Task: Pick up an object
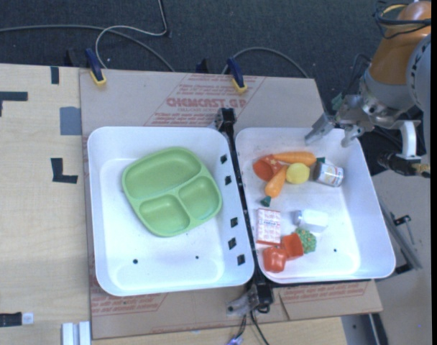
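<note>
Two shallow white bins are sitting side by side on the worktop; the left bin is carrying a green divided plate, and the right bin is holding a cluster of small toy foods. Nearest the camera, a red pepper piece is lying just beside a small broccoli floret, with a printed packet and a white block beyond them. Farther back, a yellow lemon is touching an orange carrot, a red tomato-like piece is lying to their left, and a small can is lying on its side to their right. At the far right corner, the gripper is hovering over the bin rim, jaws spread apart and holding nothing. Judged as the likeliest target, the can is probably light and stiff but smooth and prone to rolling; pinching across its round body mid-length looks safest. The rounded fruits are likely hollow plastic, light and slippery.
</note>
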